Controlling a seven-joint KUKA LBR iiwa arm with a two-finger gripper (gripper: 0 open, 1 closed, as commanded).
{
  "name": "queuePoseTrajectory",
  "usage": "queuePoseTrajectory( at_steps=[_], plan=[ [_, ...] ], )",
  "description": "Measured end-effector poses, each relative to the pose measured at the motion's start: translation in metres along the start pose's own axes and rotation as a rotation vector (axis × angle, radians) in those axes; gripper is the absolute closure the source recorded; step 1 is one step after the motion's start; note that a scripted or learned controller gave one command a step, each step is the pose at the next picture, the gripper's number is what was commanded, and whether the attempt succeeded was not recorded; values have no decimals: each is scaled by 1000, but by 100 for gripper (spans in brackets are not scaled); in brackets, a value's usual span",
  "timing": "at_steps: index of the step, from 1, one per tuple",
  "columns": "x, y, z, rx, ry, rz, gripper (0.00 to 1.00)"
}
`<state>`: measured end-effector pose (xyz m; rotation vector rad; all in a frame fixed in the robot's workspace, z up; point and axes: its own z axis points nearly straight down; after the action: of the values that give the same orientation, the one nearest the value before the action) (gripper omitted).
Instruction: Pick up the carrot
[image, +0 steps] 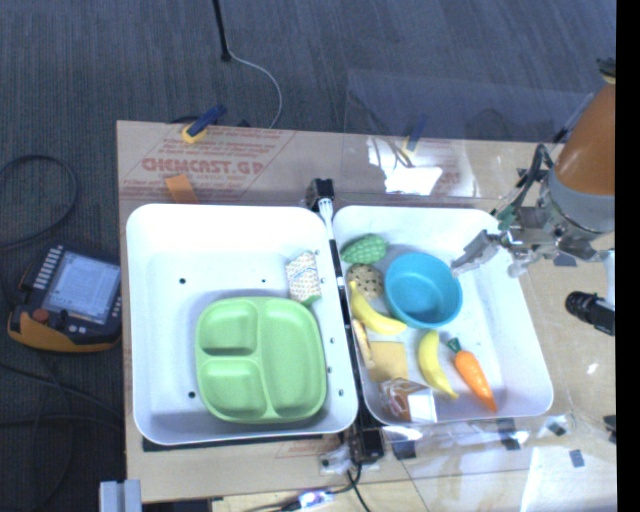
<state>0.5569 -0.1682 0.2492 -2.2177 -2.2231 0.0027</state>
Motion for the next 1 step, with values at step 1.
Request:
queuePoseTrajectory(
  at_steps=[1],
  plan=[
    [-26,-40,149,3,1,-47,0]
  ],
)
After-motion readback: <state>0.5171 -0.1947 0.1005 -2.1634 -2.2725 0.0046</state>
